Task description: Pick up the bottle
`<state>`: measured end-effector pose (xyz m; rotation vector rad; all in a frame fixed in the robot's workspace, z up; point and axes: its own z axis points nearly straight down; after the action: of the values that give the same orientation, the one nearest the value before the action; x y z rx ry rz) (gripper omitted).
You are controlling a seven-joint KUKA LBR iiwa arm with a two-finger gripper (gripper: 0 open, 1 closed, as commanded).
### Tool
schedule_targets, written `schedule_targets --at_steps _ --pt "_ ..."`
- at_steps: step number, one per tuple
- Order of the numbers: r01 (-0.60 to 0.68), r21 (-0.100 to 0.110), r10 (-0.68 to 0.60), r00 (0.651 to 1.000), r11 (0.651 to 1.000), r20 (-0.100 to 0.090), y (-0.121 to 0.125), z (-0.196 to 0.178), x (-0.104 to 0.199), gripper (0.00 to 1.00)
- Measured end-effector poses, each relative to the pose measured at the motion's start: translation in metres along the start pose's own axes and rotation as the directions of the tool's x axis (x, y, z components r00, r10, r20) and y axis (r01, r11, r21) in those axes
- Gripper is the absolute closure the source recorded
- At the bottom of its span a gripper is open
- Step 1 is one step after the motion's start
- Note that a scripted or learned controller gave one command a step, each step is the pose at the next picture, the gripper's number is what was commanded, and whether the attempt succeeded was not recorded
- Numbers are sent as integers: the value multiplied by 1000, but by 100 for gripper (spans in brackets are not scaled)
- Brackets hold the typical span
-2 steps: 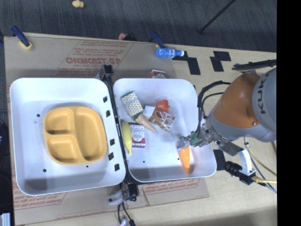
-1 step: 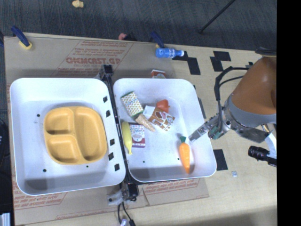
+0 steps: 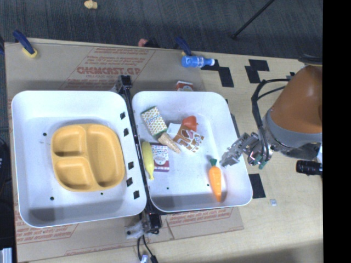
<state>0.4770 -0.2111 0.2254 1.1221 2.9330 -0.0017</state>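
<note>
- Your landmark is the right-hand shallow white bin [image 3: 233, 126].
- The small blue plastic bottle [image 3: 196, 62] lies on its side on the bench, beyond that bin's far rim.
- The grey two-finger gripper [image 3: 235, 153] hovers at the bin's right rim, fingers apart, holding nothing, just beside the orange carrot [image 3: 215, 182].

2 bins [image 3: 22, 147], 1 carrot [image 3: 215, 182], 1 banana [image 3: 147, 159]
</note>
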Motion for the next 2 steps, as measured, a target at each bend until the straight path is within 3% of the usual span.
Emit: schedule_targets --at_steps 1,2 --pt "308 0 -308 951 951 -3 0 2 0 100" --pt "629 -2 -629 777 778 -4 0 66 1 100"
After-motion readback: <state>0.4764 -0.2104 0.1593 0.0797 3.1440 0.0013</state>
